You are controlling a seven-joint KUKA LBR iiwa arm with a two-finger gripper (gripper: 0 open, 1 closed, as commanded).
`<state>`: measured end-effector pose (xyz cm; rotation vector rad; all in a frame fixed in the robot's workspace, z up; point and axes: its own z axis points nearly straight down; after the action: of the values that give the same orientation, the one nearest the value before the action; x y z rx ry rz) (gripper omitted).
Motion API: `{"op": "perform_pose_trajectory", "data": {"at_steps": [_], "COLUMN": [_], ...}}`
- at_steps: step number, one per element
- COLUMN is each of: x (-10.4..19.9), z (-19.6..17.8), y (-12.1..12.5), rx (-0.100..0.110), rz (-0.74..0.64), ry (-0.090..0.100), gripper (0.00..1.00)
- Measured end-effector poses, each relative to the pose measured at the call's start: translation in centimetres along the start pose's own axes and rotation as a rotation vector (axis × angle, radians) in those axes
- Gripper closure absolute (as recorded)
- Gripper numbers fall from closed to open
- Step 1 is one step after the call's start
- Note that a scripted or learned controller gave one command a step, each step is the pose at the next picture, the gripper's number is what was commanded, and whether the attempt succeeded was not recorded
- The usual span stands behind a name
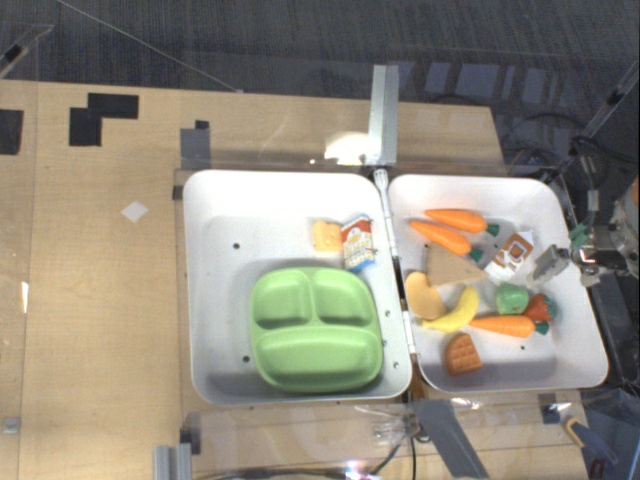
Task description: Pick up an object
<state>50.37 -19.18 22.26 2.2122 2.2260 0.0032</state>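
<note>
- The gripper [553,261] is at the right rim of the right bin [520,370], at about 3 o'clock of that bin. I cannot tell how it stands or if it has hold of anything.
- Nearest to it, toward 9 o'clock, lies a small white carton [512,253].
- Toward 7 o'clock of the gripper lie a green toy vegetable [512,297] and, touching it, a red piece [540,308].
- 3 toy carrots are in this bin: 2 [456,219] [440,236] at 11 o'clock of the bin, 1 [503,325] below the green vegetable.
- A toy banana [456,311] and a brown waffle-like piece [462,353] lie near 7 o'clock of the bin, well apart from the gripper.
- The left bin [215,268] bears a green divided plate [316,330].
</note>
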Motion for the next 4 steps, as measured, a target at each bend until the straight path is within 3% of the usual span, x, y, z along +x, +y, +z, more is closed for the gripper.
{"op": "perform_pose_trajectory", "data": {"at_steps": [1, 2, 3, 4], "x": [0.8, 3.1, 3.0, 8.1], "z": [12.7, 13.5, 12.2, 2.2], "y": [6.2, 14.8, 14.9, 16.7], "rx": [-0.002, 0.027, 0.024, -0.002], "rz": [0.063, 0.21, 0.201, 0.399], "ry": [-0.001, 0.001, -0.002, 0.0], "gripper": [0.0, 0.0, 1.0, 1.0]}}
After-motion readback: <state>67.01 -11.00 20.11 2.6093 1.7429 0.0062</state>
